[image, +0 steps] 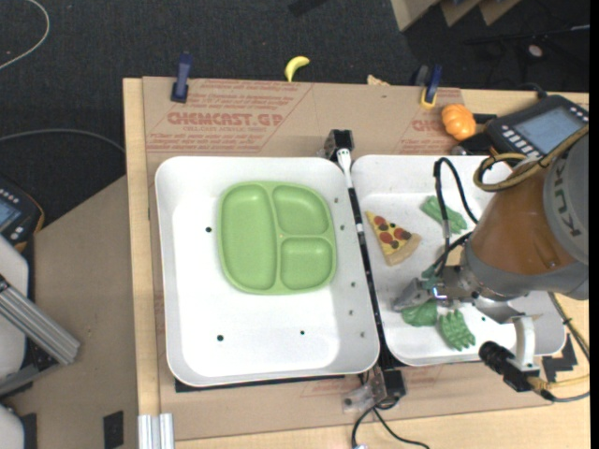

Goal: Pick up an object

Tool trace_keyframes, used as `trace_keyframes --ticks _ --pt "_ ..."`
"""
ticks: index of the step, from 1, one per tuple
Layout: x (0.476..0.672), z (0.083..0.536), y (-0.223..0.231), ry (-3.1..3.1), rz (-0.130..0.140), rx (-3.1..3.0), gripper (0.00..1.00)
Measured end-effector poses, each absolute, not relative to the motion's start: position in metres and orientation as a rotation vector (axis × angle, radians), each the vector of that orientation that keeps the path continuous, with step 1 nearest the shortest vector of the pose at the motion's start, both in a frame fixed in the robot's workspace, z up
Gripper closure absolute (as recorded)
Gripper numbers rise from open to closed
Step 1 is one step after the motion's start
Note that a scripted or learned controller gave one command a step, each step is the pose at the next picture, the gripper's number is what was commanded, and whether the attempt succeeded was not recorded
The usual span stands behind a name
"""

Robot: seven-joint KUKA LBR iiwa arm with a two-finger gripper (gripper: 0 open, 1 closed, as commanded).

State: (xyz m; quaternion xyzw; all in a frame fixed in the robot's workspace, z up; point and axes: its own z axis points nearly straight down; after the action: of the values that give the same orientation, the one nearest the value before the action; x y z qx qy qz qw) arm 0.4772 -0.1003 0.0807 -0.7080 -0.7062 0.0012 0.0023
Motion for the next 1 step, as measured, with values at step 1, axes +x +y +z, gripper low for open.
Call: trace_keyframes --ticks 1 --pt "0.4794 0.095 -0.1002 -2.221 -0.002 -2.225 1.0"
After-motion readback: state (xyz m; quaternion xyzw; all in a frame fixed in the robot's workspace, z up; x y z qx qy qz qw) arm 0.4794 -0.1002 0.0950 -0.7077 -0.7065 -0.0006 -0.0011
